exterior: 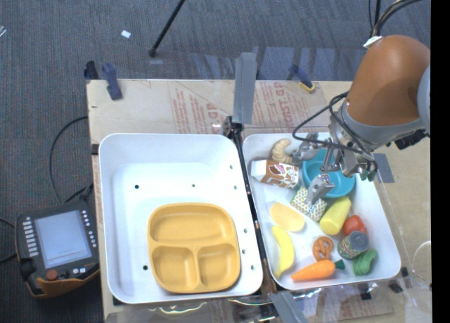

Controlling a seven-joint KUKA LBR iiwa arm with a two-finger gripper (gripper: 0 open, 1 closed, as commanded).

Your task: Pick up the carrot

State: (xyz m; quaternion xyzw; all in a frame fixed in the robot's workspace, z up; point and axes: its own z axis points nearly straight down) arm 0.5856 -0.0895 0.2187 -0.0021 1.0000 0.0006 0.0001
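Bench with two white bins: orange plastic carrot [314,270] is seen lying untouched at 6 o'clock of right bin [388,224]; two-finger gripper [322,184] is poised near 12 o'clock, finger spread cannot be told; grasp not yet made

Arm [390,82] hides part of blue bowl [336,182].

Two white bins: left bin [119,174], right bin [389,233]. In the left, one yellow divided tray [193,247]. In the right, one carrot [314,270], one banana [283,250], one pretzel [323,248], one tomato [354,224], one can [352,245], one green vegetable [365,262], one yellow bottle [335,215], one blue bowl [337,182], one carton [280,173], one croissant [281,149]. Beside the bench, far left, one teach pendant [60,244].
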